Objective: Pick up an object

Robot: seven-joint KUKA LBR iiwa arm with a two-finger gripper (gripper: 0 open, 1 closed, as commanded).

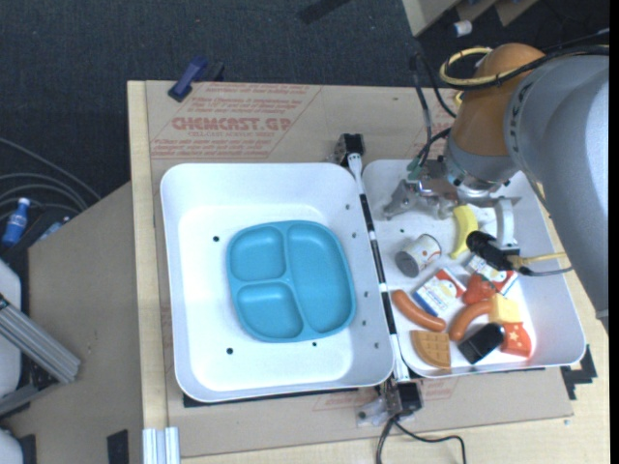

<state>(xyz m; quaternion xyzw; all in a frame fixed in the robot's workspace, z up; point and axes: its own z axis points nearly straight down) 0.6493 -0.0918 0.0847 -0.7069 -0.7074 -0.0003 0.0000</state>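
Yellow banana (pixel 464 228) beside hand (pixel 415 198), seemingly apart

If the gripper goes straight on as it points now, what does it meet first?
The gripper seems to point down: probably bare floor of the right bin, beside the grey cup; depth unclear.

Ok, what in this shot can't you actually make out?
Far corner of the right bin, camera view: covered by the arm.
Top of the yellow banana: under the wrist.
Print on the red-and-white card: too small to read.
Toys under the black block: partly hidden by it.
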